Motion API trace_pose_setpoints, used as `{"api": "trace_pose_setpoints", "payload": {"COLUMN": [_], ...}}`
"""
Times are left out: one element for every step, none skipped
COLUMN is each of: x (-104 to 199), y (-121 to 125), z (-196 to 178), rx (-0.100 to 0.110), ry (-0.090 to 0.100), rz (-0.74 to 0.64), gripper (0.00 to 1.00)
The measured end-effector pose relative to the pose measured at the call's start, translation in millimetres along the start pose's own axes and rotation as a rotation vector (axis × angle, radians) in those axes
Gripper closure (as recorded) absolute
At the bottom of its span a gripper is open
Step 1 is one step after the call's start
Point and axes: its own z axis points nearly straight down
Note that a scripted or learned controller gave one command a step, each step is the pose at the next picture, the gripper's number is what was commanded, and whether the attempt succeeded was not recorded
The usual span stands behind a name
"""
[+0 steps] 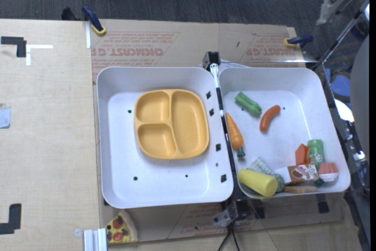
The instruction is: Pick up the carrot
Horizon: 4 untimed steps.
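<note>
The carrot point(234, 132) is a small orange toy with a green stub at its near end. It lies in the right bin point(294, 82), close along that bin's left wall, pointing roughly front to back. Nothing touches it. A grey stretch of the arm point(363, 67) shows at the right edge of the view, beyond the bin's right wall and well away from the carrot.
Sharing the right bin are a green vegetable point(248, 103), a red-orange sausage point(269, 117), a yellow cylinder point(258, 182), a green bottle point(315, 151) and food packets point(305, 173). A yellow divided plate point(172, 123) sits in the left bin point(117, 173). A toy pizza slice point(119, 228) lies on the bench in front.
</note>
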Motion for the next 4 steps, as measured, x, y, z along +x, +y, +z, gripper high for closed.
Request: {"api": "trace_pose_setpoints", "payload": {"x": [7,11,11,17], "y": [-17,-39,-33,-47], "z": [10,6,-16,-12], "rx": [0.001,0.0,0.0,0.0], "ry": [-0.001,0.001,0.0,0.0], "rz": [-0.001,-0.011,-0.011,-0.003], "gripper": [0.0,0.0,0.0,0.0]}}
